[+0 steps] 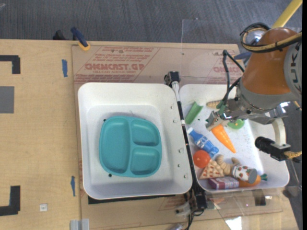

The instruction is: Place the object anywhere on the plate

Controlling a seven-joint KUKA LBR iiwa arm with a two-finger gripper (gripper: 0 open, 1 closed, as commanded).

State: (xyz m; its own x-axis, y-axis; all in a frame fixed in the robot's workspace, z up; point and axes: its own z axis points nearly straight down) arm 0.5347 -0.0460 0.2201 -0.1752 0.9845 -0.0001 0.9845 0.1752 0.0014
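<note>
A teal divided plate [129, 146] lies in the left white bin [91, 99]. The right bin [280, 174] holds the toys. My gripper [217, 119] hangs low over the upper middle of the right bin, right at the thick end of an orange carrot [224, 138]. From this angle I cannot make out whether the carrot is touched or gripped. A green ring [235, 124] lies just to the right of the gripper.
The right bin also holds a green block [194, 113], a blue bottle [204, 142], a red tomato [201, 158], a pizza slice [216, 168], a purple box [223, 183] and a small doll [245, 173]. A black rail [181, 116] divides the bins.
</note>
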